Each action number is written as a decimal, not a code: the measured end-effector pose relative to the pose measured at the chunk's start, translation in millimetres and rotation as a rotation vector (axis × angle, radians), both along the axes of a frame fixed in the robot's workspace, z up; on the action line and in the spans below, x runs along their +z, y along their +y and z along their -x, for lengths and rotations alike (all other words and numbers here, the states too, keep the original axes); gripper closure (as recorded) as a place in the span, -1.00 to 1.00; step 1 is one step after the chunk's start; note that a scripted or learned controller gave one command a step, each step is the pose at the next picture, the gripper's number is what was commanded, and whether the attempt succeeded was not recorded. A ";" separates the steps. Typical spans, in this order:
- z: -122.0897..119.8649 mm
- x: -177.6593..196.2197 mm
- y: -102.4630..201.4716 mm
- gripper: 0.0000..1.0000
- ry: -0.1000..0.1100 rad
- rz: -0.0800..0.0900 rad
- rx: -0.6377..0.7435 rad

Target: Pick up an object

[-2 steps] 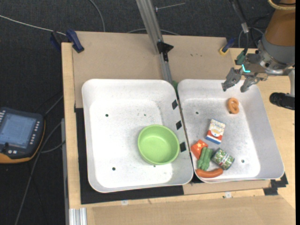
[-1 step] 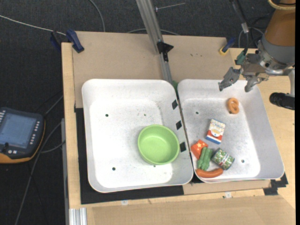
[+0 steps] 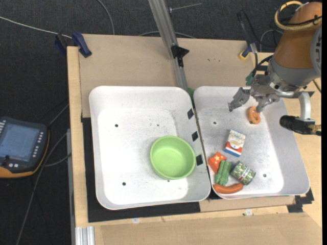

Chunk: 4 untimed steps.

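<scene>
In the upper right of the frame the grey arm's two-finger gripper (image 3: pixel 251 104) hangs over the upper part of the right-hand shallow white bin (image 3: pixel 286 157), its dark fingers spread wide apart, one pointing toward lower left and the other toward lower right, with nothing between them. Just below the gap, nearer the right finger, lies a small orange ring-shaped object (image 3: pixel 254 116) on the bin floor; whether the finger touches it cannot be told. Its long axis runs roughly up and down the frame. Further down in the same bin sits a small white carton with blue and red print (image 3: pixel 235 142), tilted slightly, well apart from the gripper. In the lower middle of that bin a cluster lies close together: a red pepper-like piece (image 3: pixel 216 161), a green elongated vegetable (image 3: pixel 223 173) running nearly top to bottom, a green patterned can (image 3: pixel 242 173) on its side, and an orange-red sausage-shaped item (image 3: pixel 228 189) lying left to right beneath them. The left-hand white bin (image 3: pixel 117 111) holds a round lime-green plastic bowl (image 3: pixel 172 157) upright near its lower right corner. Both bins rest on a tan wooden surface (image 3: pixel 127 60).
</scene>
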<state>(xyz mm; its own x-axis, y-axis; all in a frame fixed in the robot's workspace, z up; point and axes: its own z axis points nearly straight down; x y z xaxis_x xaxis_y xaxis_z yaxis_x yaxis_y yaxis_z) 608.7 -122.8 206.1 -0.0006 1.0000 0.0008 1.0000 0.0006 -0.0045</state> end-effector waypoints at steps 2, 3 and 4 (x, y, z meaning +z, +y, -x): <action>2.5 -113.1 3.5 -1.00 0.000 0.000 0.000; 0.7 -99.6 3.5 1.00 -0.006 0.000 0.000; 4.2 -41.7 -4.5 1.00 -0.010 0.002 -0.001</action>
<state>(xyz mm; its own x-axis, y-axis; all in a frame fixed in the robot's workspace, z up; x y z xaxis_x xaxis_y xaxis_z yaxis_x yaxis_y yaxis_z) 604.5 -127.4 164.4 0.0002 1.0000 -0.0009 1.0000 -0.0002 0.0056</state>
